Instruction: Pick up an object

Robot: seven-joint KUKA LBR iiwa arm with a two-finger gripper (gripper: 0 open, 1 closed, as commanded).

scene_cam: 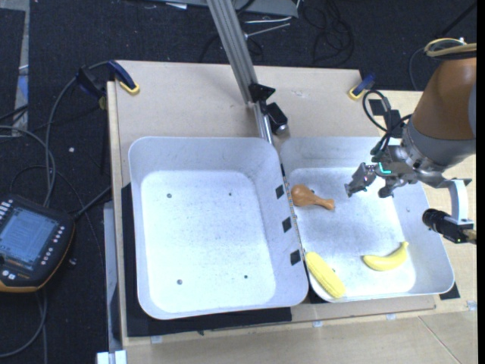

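Three toy foods lie in the right-hand bin [424, 226]: a brown drumstick-shaped piece [311, 197] near the bin's left wall, a yellow banana [386, 258] toward the near right corner, and a yellow corn cob [324, 274] against the near left corner, its lower end touching the rim. The three sit well apart from one another, with bare speckled floor between them.

The gripper [371, 182] hangs above the bin's far right part, to the right of the drumstick and clear of it. Its two dark fingers stand spread apart with nothing between them. Whether the tips touch the bin floor cannot be judged from this slanted view. The arm [447, 105] enters from the right, its orange band cut off by the frame's edge, and cables looped over the wrist hide part of the joint. A black fitting [447, 224] on a white bracket juts out just over the bin's right rim.

The left-hand bin [151, 158] adjoins the right one, their inner walls meeting along a seam marked by small black clips [288, 222]. A slanted metal post [239, 48] rises from that seam at the far side, its top out of frame. Both bins sit on a pale wooden bench [197, 97] with clamps [125, 78] at the far corners. A handheld control pendant [30, 241] lies on the dark floor at left, partly cut off.
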